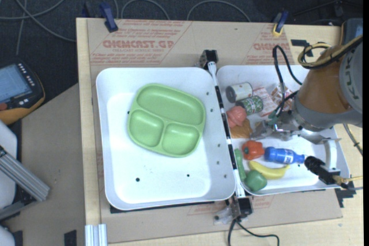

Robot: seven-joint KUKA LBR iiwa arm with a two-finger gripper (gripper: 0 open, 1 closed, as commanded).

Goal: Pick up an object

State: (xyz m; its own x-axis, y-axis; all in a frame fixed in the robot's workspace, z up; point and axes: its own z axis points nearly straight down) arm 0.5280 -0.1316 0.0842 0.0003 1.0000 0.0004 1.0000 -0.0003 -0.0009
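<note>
7 or so small items, all in the right bin (249, 69), any one a pick candidate

- Nearest gripper (275, 125): can (252, 104), green label, lying on its side, long axis approx left-right in view, slightly tilted. Just above it a white tub (239, 91), also on its side, same axis. A crinkled packet (266, 94) sits beside both, no clear axis.
- Pink lump (236, 116) by the bin's left wall; round, no axis.
- Tomato (252, 150), round, touching bottle (283, 155). Bottle is blue, lying flat, long axis left-right; which end has the cap: can't tell.
- Banana (268, 169) just below the bottle, long axis left-right, curved with ends turned up. Green fruit (255, 180) at its left end, in the bin's near corner.
- Gripper: low over the clutter between can and tomato, nothing seen held. Open or closed: can't tell. Arm (326, 95) covers the bin's right part.
- Left bin (115, 141): green plate (167, 120), 3 compartments, well apart from gripper.

Risks (judgement): items are packed close, so a grasp may catch two or none. Can and bottle could roll across their axis if nudged. Round fruit may squirt out. Packet may slip, being thin and crumpled. Items tight to the wall leave little room
</note>
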